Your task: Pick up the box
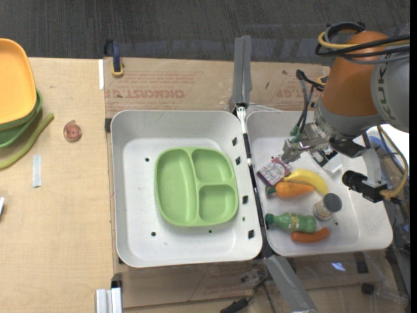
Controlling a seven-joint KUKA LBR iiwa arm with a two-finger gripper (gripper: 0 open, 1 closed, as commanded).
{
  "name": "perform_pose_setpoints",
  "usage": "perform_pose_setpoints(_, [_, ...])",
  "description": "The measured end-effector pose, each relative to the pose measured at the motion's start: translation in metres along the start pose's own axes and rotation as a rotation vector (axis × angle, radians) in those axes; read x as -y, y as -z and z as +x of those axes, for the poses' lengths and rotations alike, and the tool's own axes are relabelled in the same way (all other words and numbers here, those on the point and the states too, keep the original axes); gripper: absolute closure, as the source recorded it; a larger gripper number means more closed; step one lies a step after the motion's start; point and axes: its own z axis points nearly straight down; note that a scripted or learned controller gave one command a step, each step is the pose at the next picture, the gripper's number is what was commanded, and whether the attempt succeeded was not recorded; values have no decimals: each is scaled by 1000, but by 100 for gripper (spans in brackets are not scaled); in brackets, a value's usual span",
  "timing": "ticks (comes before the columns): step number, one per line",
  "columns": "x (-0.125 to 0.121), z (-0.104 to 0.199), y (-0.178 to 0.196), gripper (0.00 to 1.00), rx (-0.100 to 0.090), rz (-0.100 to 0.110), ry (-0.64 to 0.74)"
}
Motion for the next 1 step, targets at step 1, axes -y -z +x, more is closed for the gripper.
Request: perform_pose_setpoints(1, [17,63,0,100,-1,3,-218])
